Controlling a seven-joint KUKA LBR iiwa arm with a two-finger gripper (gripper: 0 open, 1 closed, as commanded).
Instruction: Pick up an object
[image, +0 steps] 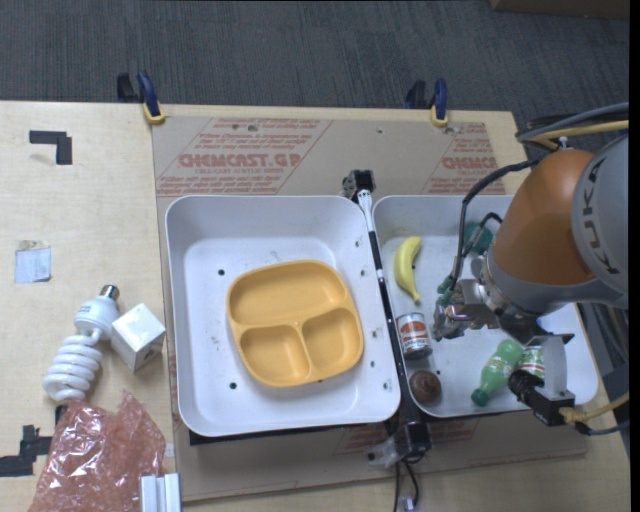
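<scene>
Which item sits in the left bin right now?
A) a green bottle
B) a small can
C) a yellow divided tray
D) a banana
C: the yellow divided tray lies in the left bin, while the banana, small can and green bottle are in the right bin.

Bright, even overhead light here, and the left bin (190, 300) glows near-white with only soft shadows along its walls. The yellow tray (295, 325) reads crisp. A sheen sits on the arm's orange band (540, 235); focus softens slightly around the wrist.
</scene>
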